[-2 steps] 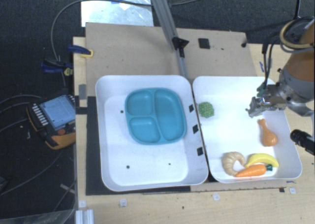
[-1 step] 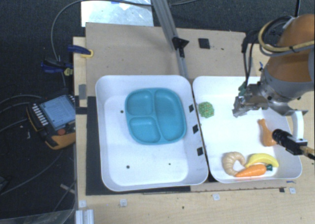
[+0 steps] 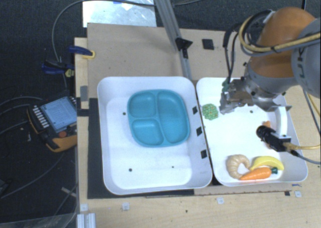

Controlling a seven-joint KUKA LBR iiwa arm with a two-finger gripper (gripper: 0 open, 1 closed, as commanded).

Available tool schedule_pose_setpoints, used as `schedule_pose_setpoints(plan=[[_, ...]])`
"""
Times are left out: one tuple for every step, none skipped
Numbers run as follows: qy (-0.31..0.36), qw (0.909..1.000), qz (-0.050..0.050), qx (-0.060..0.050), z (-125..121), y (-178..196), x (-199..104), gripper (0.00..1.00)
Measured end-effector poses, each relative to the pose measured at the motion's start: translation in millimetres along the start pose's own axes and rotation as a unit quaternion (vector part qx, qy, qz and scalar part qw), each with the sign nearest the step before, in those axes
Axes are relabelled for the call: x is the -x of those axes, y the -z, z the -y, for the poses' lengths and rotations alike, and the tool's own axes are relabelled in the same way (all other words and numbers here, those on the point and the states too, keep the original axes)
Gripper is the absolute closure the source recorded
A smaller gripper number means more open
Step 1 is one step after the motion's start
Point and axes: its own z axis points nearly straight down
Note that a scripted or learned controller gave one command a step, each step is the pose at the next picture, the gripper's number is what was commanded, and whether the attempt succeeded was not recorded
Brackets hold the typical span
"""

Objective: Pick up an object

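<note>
The green leafy object (image 3: 210, 111) lies in the right bin (image 3: 235, 137), near its left wall and toward the far edge. The end effector (image 3: 226, 102) sits just beside it, to its right and slightly farther back; whether it is apart or together cannot be told from this angle, and nothing is seen held in it.

At the near edge of the same bin, well apart from the green piece, a pale croissant (image 3: 236, 165), a carrot (image 3: 257, 174) and a banana (image 3: 268, 162) huddle together. The left bin (image 3: 115, 162) holds a blue divided plate (image 3: 158, 118).

The likely target is the green object. The risk is that it sits close to the bin wall, so a descent slightly off could strike the wall or push the soft, low piece aside instead of closing around it.
</note>
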Motion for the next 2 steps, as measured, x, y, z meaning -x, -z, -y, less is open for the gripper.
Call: schedule_pose_setpoints(plan=[[-0.001,1.0,0.0,-0.001,-9,-20,-43,1.0],[0.001,1.0,0.0,0.0,-28,-24,-103,1.0]])
